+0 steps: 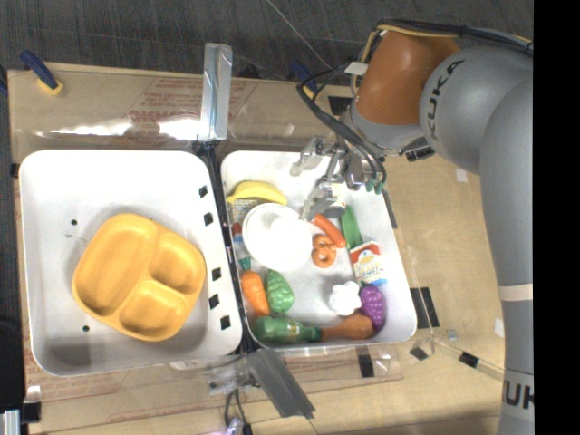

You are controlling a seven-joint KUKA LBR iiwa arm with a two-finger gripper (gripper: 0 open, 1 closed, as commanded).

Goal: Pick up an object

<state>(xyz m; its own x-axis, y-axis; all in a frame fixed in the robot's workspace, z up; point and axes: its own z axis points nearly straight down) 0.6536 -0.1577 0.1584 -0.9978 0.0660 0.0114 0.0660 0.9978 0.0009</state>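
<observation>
From my feed, the arm (pixel 471 89) comes in from the right and bends over the top edge of the right bin (pixel 405 288). The pincer (pixel 337 172) hangs at the upper part of that bin, just above the white plate (pixel 276 236) and near the banana (pixel 256 191). Its metal parts blur together from up here, so I cannot tell how far apart it stands, and I see nothing clearly caught in it.

The things I could pick all lie in the right bin. The banana rests by the upper left corner, touching the plate's top rim. Two carrots (pixel 328 229) and a green piece (pixel 351 227) lie just right of the plate, below the pincer. An orange carrot (pixel 255 293) and a green ridged vegetable (pixel 279 292) sit under the plate. A white flower-shaped piece (pixel 344 297) and purple grapes (pixel 372 304) sit near the lower right corner, with a green bottle (pixel 285 330) along the bottom wall.

The left bin (pixel 54 179) holds a yellow divided tray (pixel 138 275), tilted. Both bins stand on the counter (pixel 444 243).
</observation>
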